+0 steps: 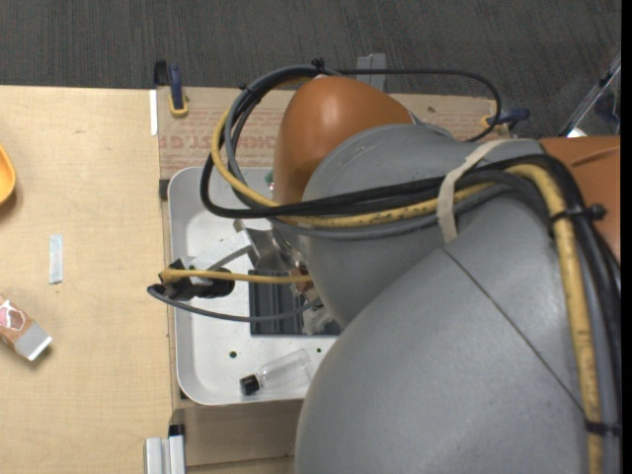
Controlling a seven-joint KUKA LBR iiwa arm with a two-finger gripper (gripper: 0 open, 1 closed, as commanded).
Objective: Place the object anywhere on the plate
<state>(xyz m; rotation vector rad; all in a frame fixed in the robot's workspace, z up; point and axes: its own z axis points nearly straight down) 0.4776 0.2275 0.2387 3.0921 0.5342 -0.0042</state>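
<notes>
Clear vial point(279, 372) with a black cap lies on its side near the front edge of the white bin point(188, 265), its capped end pointing toward the bin's left corner. The grey arm point(464, 314) reaches in from the right and covers most of the bin, its orange band point(331, 131) rising above the wrist. Black and yellow cables point(237, 171) loop around the band and trail down across the bin's left rim. The end effector point(276, 299) hangs low over the middle of the bin, above and apart from the vial, largely hidden by the wrist and cabling; whether it is open or closed cannot be told, and nothing can be seen in its hold. On the wooden tabletop point(89, 166) left of the bin sit a small pale strip point(55, 260), a packet point(20, 329) by the left edge, and part of an orange object point(4, 176) cut off by the frame. A blue clamp point(176, 85) grips the tabletop's far edge.
</notes>
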